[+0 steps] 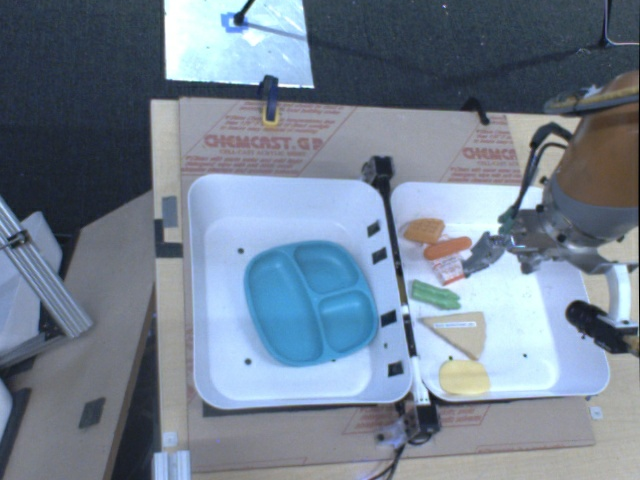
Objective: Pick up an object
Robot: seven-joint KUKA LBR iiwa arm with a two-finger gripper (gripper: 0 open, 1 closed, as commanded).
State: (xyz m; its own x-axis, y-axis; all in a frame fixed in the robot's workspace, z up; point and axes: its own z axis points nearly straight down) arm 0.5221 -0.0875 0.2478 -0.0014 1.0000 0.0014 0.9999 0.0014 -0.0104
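The right bin (560, 368) holds several toy foods: an orange waffle-like piece (423, 230), a red-orange sausage (446, 248), a small red and white packet (450, 269), a green pea pod (435, 294), a tan triangular sandwich slice (458, 332) and a yellow piece (464, 376). My gripper (486, 252) hangs low over the right bin, just right of the sausage and the packet, pointing left toward them. I see nothing lifted by it.
The left bin (215, 218) carries a blue divided plate (309, 300). A black divider with clips (392, 268) runs between the bins. The arm's grey and orange body (598, 178) covers the right bin's far right corner.
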